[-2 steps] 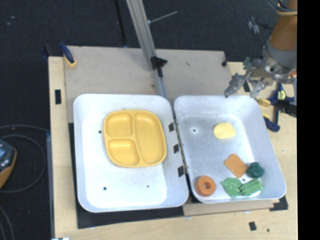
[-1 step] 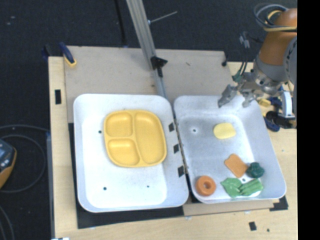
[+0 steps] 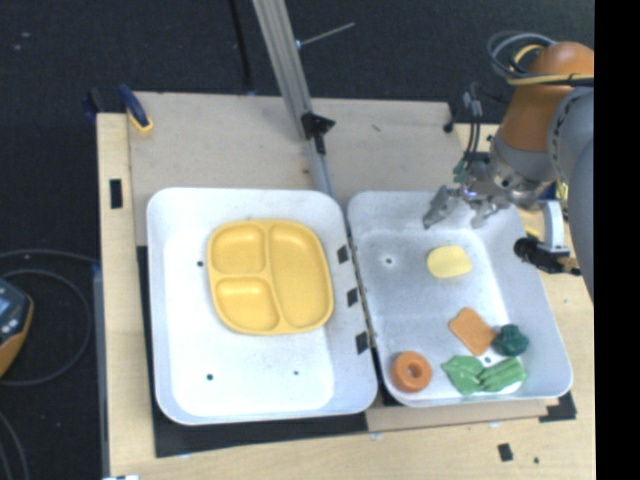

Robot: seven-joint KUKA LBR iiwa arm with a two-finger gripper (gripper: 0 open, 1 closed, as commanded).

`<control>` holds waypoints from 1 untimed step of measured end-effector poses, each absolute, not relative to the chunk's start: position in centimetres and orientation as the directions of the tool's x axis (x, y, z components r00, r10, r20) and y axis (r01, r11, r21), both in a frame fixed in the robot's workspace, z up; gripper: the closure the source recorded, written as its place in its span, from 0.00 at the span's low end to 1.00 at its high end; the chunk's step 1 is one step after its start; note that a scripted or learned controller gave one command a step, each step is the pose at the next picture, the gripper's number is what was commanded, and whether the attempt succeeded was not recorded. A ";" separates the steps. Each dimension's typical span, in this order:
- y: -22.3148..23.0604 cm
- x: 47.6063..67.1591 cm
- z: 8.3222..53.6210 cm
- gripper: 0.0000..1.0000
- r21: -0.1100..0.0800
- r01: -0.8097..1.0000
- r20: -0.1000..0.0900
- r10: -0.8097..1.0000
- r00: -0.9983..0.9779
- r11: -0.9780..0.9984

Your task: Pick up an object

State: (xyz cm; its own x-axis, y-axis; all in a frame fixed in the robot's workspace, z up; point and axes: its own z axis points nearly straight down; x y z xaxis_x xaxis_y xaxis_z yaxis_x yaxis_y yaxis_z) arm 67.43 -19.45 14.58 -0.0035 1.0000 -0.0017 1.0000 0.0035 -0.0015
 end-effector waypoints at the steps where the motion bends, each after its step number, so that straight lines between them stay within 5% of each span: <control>1: -19.5 67.4 9.9 0.00 -0.002 1.000 -0.002 1.000 -0.004 0.004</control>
